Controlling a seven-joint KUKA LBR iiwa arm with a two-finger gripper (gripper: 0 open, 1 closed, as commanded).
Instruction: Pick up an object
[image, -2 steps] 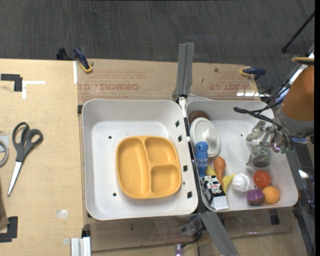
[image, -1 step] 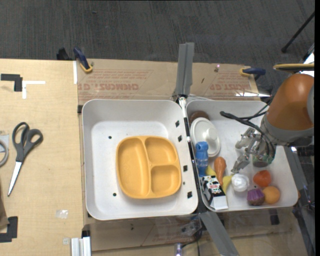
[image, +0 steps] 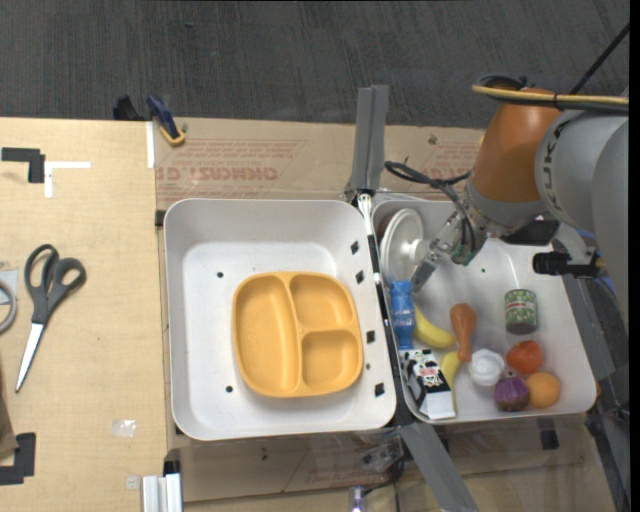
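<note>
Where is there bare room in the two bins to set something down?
Left bin: bare floor all around the yellow divided plate, widest along the top. Right bin: crowded at the bottom; a bare patch lies between the gripper and the small can.

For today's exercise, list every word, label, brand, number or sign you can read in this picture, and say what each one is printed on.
Red lettering on the cardboard sheet: upside down and mirrored in the camera view, too faint to read with certainty.
Label on the small can: too small and blurred to read.
Black-and-white carton: a printed pattern, no legible words.
Blue bottle: no legible text.
Yellow divided plate: no markings.
</note>
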